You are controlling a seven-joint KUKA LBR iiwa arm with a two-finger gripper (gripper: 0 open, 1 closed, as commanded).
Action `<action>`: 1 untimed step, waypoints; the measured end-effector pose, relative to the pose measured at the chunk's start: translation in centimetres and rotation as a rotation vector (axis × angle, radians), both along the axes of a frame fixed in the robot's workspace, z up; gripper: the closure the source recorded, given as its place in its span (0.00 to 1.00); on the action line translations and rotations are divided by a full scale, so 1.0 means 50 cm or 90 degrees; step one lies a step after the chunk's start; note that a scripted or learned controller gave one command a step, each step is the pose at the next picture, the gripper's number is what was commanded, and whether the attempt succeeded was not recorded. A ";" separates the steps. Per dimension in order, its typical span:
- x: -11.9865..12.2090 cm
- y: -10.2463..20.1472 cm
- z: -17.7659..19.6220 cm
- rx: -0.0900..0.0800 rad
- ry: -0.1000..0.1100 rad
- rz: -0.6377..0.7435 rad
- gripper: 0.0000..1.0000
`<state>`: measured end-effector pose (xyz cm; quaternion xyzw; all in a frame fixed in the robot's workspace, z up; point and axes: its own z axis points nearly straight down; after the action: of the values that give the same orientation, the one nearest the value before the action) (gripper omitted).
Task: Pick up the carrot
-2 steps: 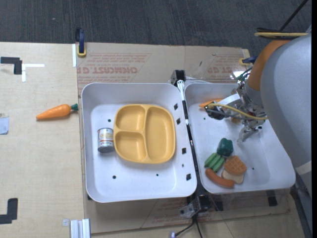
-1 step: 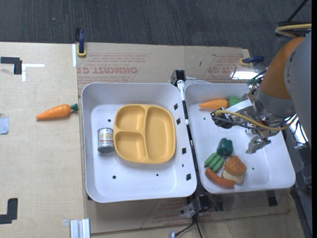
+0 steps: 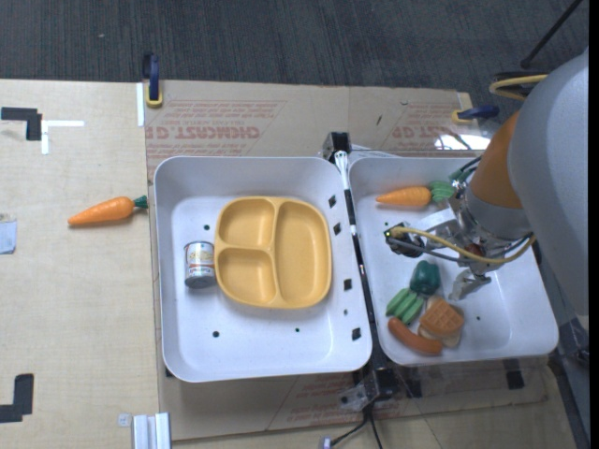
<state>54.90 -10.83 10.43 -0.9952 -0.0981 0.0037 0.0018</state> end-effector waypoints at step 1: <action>0.102 0.041 0.174 -0.001 -0.002 0.016 0.00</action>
<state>60.01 -8.77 19.14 -0.9938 -0.1109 0.0019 0.0009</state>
